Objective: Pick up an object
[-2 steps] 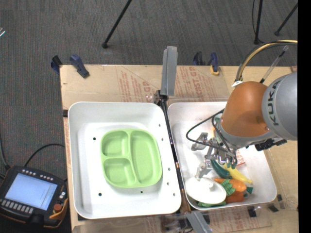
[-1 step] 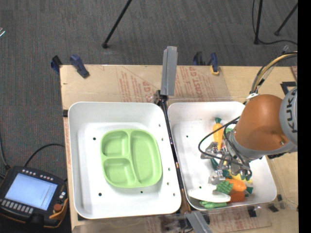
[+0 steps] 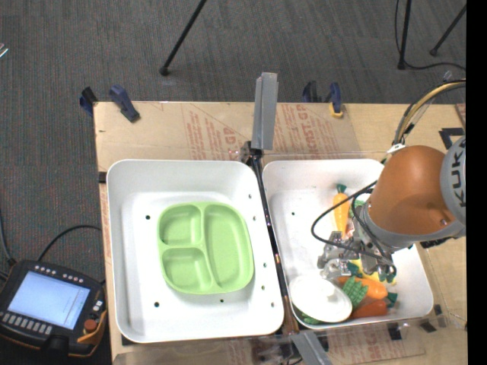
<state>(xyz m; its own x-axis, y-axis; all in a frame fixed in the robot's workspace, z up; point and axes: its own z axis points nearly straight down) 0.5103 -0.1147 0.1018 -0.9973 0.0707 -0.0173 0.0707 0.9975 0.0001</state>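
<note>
The gripper (image 3: pixel 354 261) hangs low in the right bin (image 3: pixel 293 185), amid a crowded heap by the near wall: a white plate (image 3: pixel 321 299), orange toys (image 3: pixel 369 293) and a yellow toy (image 3: pixel 341 210); how it is set cannot be told. The likely risk is a closing on two pieces at once, or a slip on the plate's rim. Open floor lies toward the bin's far left corner. The left bin (image 3: pixel 125 204) carries a green divided tray (image 3: pixel 205 248).

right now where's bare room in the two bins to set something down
Free: the left bin floor around the green divided plate, and the right bin's near-left floor by the divider. Crowded: its lower right, with white dish, toys and gripper.
</note>
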